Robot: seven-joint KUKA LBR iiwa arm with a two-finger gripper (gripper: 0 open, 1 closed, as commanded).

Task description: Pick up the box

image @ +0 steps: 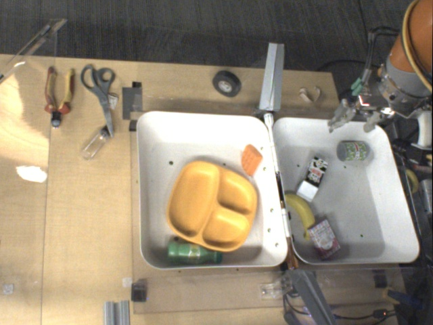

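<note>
right bin (399, 202), box (314, 175) lying well apart below-left of gripper (356, 114)

Glossy yellow plastic tray (212, 205); smooth white plastic bins (150, 181); matt wood bench (74, 235); printed cardboard box (312, 177).

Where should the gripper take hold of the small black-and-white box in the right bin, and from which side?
Grip the box across its short width near its middle, coming straight down from above. It lies flat on the right bin's floor, long axis tilted, with bare floor along both long sides. The banana lies close to its lower end, so avoid that end.
</note>
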